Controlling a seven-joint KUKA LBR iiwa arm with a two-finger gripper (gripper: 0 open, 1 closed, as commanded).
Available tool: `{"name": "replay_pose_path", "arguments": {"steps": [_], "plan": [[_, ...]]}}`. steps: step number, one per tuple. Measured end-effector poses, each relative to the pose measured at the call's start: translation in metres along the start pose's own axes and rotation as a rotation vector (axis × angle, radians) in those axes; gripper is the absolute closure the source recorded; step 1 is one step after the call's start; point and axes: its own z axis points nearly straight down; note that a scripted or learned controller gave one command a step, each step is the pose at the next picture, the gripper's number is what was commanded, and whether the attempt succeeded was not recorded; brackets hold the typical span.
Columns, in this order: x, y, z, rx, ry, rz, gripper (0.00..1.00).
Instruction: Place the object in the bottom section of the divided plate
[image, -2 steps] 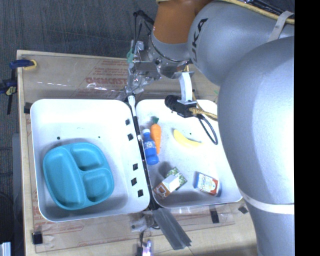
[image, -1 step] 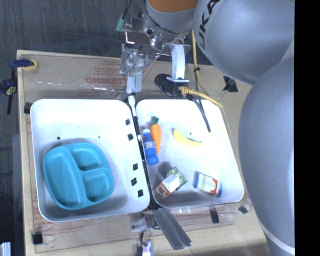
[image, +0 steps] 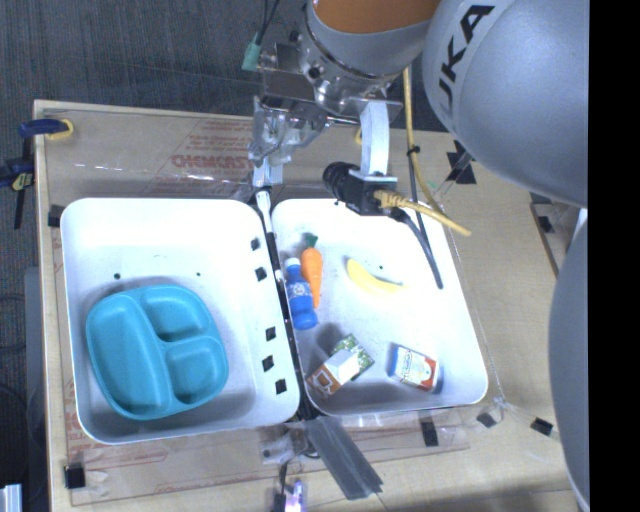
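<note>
Fingers (image: 266, 165), empty but unreadable as spread or clenched, are hovering beyond the plate (image: 155, 350), needing a carrot (image: 312, 272) pickup next.

Divided plate (image: 150, 350): uniform light blue, unpatterned. Both bins, left (image: 90, 225) and right (image: 455, 310): white, with small black clips along the shared wall. Carrot (image: 312, 272): orange with a green top. Bottle (image: 298, 297): blue with a white cap and label. Banana (image: 372, 277): yellow. Carton (image: 341, 365): brown and green with white. Second carton (image: 413, 366): white and red. Arm (image: 510, 80): grey, black lettering, orange band. Hand (image: 268, 165): metallic silver. Desk (image: 150, 150): pale tan, faint red printing.
</note>
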Motion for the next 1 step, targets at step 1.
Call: {"name": "replay_pose_path", "arguments": {"steps": [1], "plan": [[-0.0559,-0.0626,0.0279,0.001,0.000,-0.068,1.00]]}}
